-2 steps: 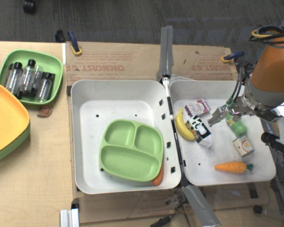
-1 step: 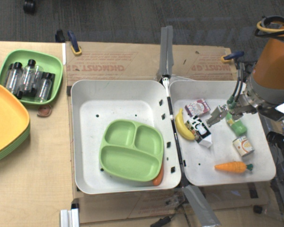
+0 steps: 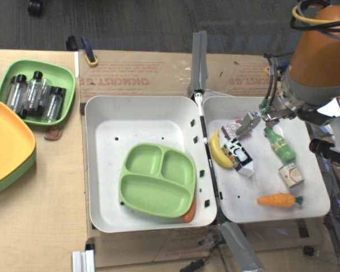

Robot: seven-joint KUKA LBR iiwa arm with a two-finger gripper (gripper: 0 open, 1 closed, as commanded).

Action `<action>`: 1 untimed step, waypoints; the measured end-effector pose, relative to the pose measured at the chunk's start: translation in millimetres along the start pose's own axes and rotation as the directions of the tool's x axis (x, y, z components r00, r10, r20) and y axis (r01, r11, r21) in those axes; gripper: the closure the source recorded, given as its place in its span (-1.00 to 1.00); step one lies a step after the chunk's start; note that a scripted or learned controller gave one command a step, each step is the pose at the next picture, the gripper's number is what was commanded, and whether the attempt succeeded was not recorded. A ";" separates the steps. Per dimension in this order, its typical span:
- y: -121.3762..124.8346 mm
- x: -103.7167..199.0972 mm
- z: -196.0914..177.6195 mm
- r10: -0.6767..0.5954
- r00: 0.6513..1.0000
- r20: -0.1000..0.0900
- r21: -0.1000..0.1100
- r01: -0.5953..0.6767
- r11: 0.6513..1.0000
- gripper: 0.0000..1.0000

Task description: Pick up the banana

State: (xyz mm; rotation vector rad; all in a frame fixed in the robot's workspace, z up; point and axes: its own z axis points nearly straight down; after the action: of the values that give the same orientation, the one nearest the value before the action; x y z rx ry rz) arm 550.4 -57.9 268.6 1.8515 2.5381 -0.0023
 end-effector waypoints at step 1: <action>9.8 19.7 2.8 -0.097 0.995 -0.001 0.001 0.097 0.995 -1.00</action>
State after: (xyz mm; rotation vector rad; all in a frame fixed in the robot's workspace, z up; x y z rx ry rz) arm 553.7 -36.1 265.7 1.7261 2.6261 -0.0030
